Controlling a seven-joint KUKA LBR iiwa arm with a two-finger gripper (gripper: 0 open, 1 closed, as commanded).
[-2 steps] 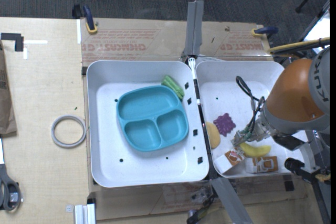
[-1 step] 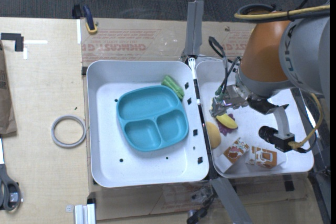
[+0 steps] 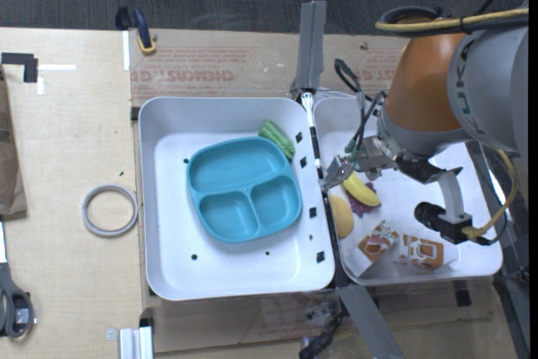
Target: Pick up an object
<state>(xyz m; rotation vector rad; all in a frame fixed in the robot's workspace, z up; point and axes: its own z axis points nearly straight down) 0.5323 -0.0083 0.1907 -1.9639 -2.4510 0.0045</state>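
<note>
At the near edge of the bench, a pair of scissors lies at the left corner. Just beyond, two white bins sit side by side. In the right bin, two small orange-and-white packets lie by the near wall: one toward the near left corner, the other just beside it to the right. Against this bin's left wall rests a yellow lemon-like fruit. A little farther in, a banana lies on a small purple item.

The gripper hangs just over the far end of the banana, close to the wall between the bins. Whether its fingers are spread or closed cannot be told, and nothing is visibly held between them.

The left bin carries a blue divided plate at its centre, with a green leafy piece touching the plate's far right edge, near the bin's far right corner. Left of this bin, a grey ring lies on the bench.

Farther back, the grey arm with its orange band rises over the right bin's far right corner. A strip of brown cardboard lies along the far side of the bins.
</note>
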